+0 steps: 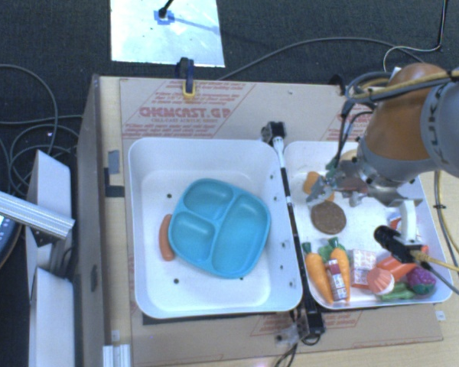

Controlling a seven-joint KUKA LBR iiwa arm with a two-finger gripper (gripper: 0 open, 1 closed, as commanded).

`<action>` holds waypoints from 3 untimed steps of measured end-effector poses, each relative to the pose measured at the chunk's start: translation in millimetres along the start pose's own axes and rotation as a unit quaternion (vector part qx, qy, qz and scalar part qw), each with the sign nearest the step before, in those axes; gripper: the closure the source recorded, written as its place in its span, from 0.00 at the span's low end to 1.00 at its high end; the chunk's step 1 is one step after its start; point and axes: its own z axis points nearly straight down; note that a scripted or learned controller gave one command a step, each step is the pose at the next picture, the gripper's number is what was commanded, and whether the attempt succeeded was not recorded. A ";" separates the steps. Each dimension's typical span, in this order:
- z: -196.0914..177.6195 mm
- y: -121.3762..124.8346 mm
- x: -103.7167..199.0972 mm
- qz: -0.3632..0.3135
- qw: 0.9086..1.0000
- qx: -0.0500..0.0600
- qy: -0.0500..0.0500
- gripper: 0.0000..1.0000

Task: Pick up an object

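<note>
My gripper (339, 196) hangs over the upper part of the right bin (434, 300), open, with nothing between its fingers. A brown round patty (329, 218) lies just below it on the bin floor. A small orange piece (312, 180) sits to its left near the bin's divider wall. Along the bin's front lie two carrots (315, 267), a red ketchup bottle (337, 278), a white and red packet (363, 261), a pink salmon slice (379, 282) and purple grapes (421, 279). A white bottle (408, 215) stands by the arm's wrist.
The left bin (149, 174) holds a blue divided plate (219, 226) and a brown sausage (165, 238) beside it. The arm's bulky grey and orange body (413, 121) covers the right bin's back right corner. Cables run over the bench behind the bins.
</note>
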 end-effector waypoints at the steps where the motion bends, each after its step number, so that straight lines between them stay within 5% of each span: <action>1: 99.5 -24.0 -42.7 0.001 1.000 0.000 -0.001 0.00; 3: 100.3 109.5 -53.6 0.002 1.000 0.006 0.000 0.00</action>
